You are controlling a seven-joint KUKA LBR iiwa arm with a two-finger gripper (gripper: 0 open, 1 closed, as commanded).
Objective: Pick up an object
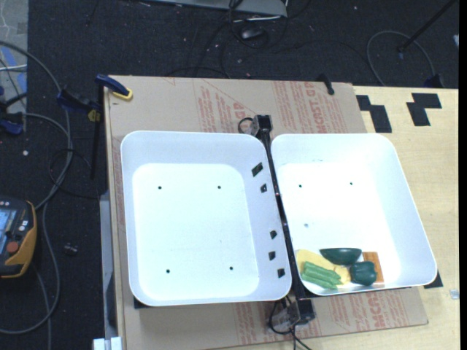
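Right bin (408,195) is the landmark: every pickable item is crowded into its near corner, a yellow piece (312,259) lowest toward the divider, a ribbed green object (321,274) lying across it, a dark green bowl-shaped piece (341,254) just behind, a small dark green lump (363,273) beside an orange block (373,259). Jaw state: cannot tell. Best approach, I judge, is a vertical descent on the ribbed green object, fingers straddling its narrow width, staying off the bin's wall.

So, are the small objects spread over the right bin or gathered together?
Gathered: the small objects lie bunched in the near corner of the right bin, touching one another.
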